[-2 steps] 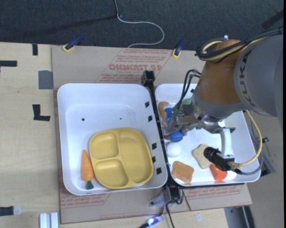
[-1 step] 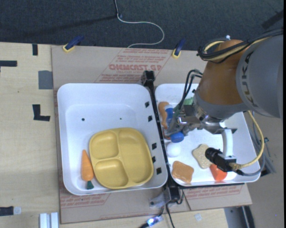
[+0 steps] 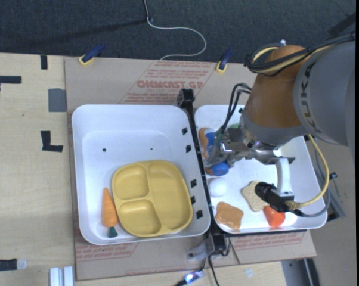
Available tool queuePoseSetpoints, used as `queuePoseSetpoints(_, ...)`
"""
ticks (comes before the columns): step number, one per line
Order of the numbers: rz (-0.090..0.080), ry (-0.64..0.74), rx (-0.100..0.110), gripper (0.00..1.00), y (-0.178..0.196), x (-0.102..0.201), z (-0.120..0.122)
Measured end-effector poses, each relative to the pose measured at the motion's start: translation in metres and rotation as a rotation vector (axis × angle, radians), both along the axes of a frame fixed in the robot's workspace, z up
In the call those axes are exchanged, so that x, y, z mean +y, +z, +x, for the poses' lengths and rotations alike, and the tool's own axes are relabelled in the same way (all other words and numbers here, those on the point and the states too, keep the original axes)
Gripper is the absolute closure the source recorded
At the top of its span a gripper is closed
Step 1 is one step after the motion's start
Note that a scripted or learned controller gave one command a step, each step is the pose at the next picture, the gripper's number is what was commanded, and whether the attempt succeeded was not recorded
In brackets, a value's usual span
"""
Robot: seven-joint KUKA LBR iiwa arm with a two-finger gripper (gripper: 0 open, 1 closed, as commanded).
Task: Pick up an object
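Blue object [image 3: 219, 169] just below jaws [image 3: 218, 152]

two white bins [image 3: 84, 130], one yellow plate [image 3: 151, 196], one carrot [image 3: 109, 208]

A blue object [image 3: 217, 168] lies at the right bin's [image 3: 299, 225] left side, beside a white egg [image 3: 217, 187].

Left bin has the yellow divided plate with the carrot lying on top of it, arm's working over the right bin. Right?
Not quite. In the camera view the carrot lies on the left bin floor beside the yellow divided plate, along its left edge, not on it. The arm is over the right bin, as you said.
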State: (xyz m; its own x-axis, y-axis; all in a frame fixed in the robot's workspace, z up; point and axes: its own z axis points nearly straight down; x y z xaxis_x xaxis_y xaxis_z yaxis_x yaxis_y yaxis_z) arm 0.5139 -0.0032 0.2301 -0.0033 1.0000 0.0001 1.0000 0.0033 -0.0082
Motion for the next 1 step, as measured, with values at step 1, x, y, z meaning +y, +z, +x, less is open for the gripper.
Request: queuePoseSetpoints(1,0.000,0.000,0.001,1.00,-0.0002,0.0040,-0.0036)
